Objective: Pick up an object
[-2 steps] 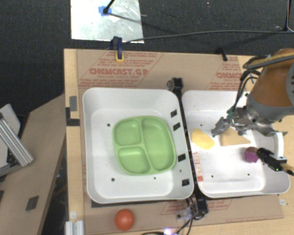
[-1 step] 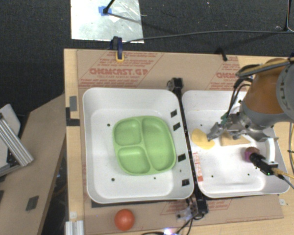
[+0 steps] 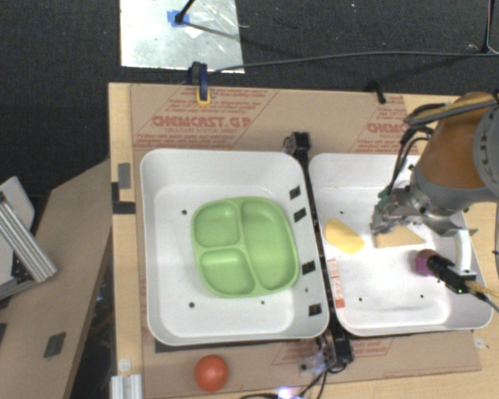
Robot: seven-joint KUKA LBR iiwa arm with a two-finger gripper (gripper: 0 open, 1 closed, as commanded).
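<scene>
**Gripper low in the right bin, beside the yellow piece**

I see the gripper (image 3: 390, 214) down inside the right bin (image 3: 358, 306), just right of a pale yellow object (image 3: 344, 236). I cannot tell whether it grips anything. A tan block (image 3: 399, 238) lies just below it, and a purple object (image 3: 422, 262) sits nearer the bin's right wall. The left bin (image 3: 162, 248) holds a green divided plate (image 3: 244, 246). An orange ball (image 3: 210, 372) rests on the table (image 3: 416, 360).

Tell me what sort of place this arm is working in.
Probably a robotics lab test bench, not a kitchen: two white bins sit on a Chemcast-marked board, cables trail around, and the contents look like props, a green divided plate and a yellow piece near the gripper.
</scene>
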